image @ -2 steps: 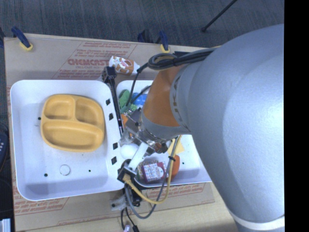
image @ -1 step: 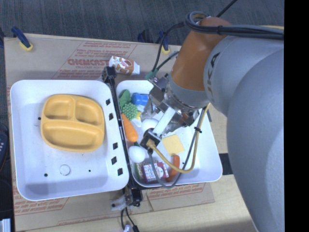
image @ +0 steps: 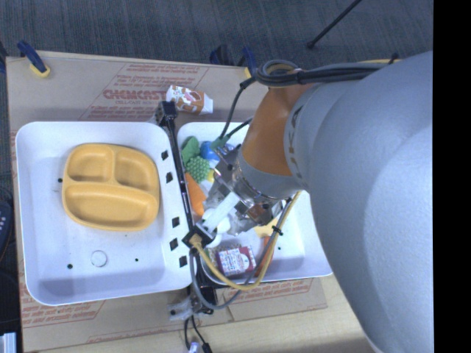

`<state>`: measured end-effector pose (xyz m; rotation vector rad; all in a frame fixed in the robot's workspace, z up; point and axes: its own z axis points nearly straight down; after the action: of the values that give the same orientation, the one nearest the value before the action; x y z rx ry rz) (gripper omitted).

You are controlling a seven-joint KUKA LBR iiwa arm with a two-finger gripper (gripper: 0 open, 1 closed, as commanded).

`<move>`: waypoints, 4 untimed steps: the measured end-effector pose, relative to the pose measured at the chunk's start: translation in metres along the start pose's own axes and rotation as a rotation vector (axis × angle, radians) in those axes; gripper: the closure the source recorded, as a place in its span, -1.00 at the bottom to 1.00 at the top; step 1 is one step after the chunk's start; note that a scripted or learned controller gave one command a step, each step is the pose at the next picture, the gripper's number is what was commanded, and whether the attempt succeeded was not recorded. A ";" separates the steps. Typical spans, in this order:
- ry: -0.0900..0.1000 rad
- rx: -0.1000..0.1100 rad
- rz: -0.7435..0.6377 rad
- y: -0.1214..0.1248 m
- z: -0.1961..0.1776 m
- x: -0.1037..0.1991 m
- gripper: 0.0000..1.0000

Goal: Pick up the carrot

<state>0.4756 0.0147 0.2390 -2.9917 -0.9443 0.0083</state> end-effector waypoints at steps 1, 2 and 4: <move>-0.002 0.000 -0.077 -0.042 0.048 0.029 1.00; 0.001 -0.004 -0.345 -0.026 -0.013 0.019 1.00; -0.002 0.000 -0.554 -0.039 0.048 0.032 1.00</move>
<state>0.4788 0.0654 0.1907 -2.6190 -1.7264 0.0088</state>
